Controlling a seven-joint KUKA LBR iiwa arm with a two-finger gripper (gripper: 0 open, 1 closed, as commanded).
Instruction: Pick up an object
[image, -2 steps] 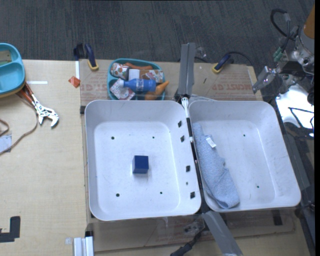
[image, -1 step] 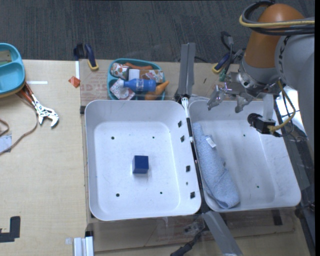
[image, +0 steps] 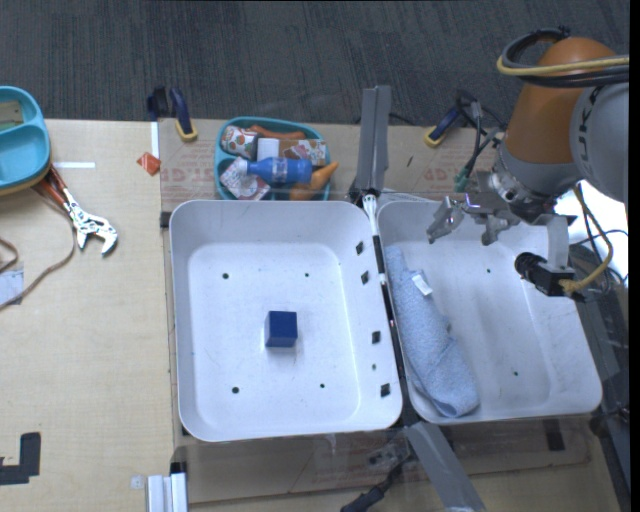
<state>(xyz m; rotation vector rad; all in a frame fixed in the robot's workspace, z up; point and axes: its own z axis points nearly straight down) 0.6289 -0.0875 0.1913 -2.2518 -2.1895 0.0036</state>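
Observation:
A small blue cube (image: 282, 329) lies near the middle of the left bin (image: 200, 400). A grey-blue folded cloth (image: 432, 345) stretches along the left side of the right bin (image: 560, 400), with a small white tag near its far end. My gripper (image: 463, 228) hangs over the far edge of the right bin, beyond the cloth's far end. Its fingers (image: 439, 226) are spread open with nothing between them. The grey arm with its orange band (image: 555, 75) comes in from the upper right.
A teal tub (image: 232, 135) of mixed small items stands behind the left bin. A wrench (image: 88, 226) and a teal tray (image: 20, 130) lie on the bench at far left. Clamps sit at the bench's back edge. A divider post (image: 374, 130) rises between the bins.

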